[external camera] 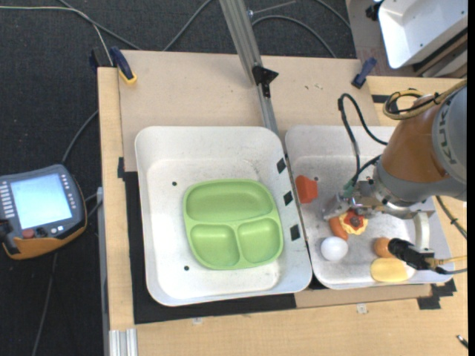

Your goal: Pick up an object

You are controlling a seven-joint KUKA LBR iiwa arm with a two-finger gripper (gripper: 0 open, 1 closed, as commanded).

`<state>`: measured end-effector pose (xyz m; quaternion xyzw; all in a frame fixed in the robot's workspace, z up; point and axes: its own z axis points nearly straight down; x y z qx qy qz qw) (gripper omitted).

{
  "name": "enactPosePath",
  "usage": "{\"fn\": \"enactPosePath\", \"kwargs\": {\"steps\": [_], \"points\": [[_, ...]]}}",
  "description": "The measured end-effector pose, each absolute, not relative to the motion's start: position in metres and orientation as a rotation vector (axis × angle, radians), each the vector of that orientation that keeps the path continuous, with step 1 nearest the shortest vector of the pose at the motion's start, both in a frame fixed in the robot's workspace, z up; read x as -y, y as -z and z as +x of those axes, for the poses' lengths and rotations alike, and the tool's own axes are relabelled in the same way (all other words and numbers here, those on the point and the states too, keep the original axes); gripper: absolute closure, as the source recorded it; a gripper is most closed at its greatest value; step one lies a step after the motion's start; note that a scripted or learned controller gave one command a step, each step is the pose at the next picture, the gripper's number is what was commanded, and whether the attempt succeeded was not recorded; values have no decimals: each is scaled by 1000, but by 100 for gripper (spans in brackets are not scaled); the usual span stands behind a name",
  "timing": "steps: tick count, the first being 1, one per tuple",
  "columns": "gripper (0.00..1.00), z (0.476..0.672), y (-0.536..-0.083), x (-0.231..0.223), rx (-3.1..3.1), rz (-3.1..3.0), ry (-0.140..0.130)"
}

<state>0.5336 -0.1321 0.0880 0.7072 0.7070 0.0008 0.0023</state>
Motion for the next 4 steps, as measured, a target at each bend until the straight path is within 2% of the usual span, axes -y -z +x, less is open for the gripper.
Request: {"fn": "enactPosePath", "kwargs": {"steps": [1, 2, 4], "points": [[100, 538, -104, 133, -2208, 2210, -14], [100, 531, -156, 140, -2218, 2220, -3], [100, 539, -245, 144, -2218, 2216, -5]]}}
